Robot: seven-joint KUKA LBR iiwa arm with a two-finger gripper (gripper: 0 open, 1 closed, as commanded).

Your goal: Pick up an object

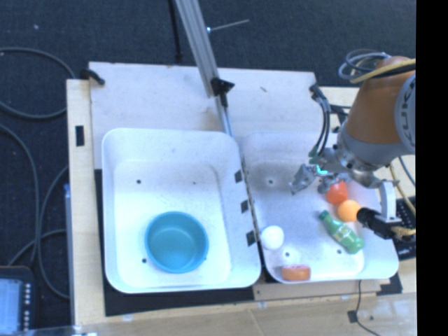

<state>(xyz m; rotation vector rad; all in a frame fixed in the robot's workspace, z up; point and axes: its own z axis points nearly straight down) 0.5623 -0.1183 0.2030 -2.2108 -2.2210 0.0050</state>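
In the right bin (280, 161) lie several small objects: a red piece (338, 191), an orange ball (348, 210), a green bottle (342, 232) on its side, a white ball (271, 237) and an orange and white piece (296, 272) at the front rim. My gripper (314, 181) hangs over the middle of this bin, just left of the red piece. Its fingers stand apart with bare bin floor between them, so it is open and holds nothing. The arm's orange band (378, 110) covers the bin's far right corner.
The left bin (140, 152) holds a blue bowl (176, 241) near its front. A slanted metal pole (199, 40) rises behind the bins. Cables (323, 128) hang along the wrist. The bins' shared wall (245, 201) runs between them.
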